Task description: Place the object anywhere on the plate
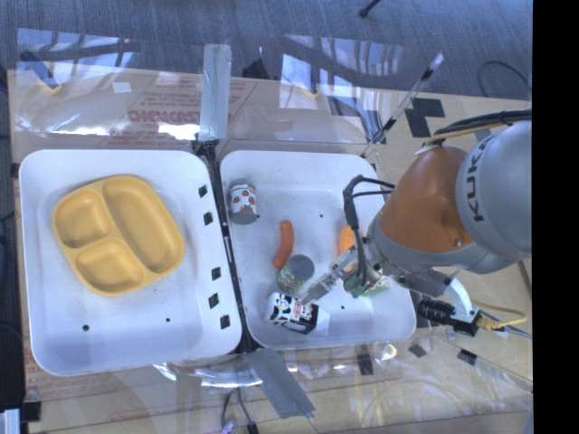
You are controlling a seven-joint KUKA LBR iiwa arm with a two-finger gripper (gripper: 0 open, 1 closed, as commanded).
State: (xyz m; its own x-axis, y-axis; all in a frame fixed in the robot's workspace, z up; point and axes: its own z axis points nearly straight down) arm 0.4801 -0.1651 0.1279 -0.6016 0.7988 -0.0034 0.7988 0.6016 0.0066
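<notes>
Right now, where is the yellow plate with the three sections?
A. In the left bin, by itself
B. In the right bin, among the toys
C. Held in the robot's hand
A: the yellow plate lies alone in the left bin, while the small objects sit in the right bin.

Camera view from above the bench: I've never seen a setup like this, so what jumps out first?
The big grey and orange arm reaching in from the right grabs the eye, its gripper low over the right bin near a small can and a black-and-white toy. In the left bin sits a bright yellow plate with three compartments.
</notes>
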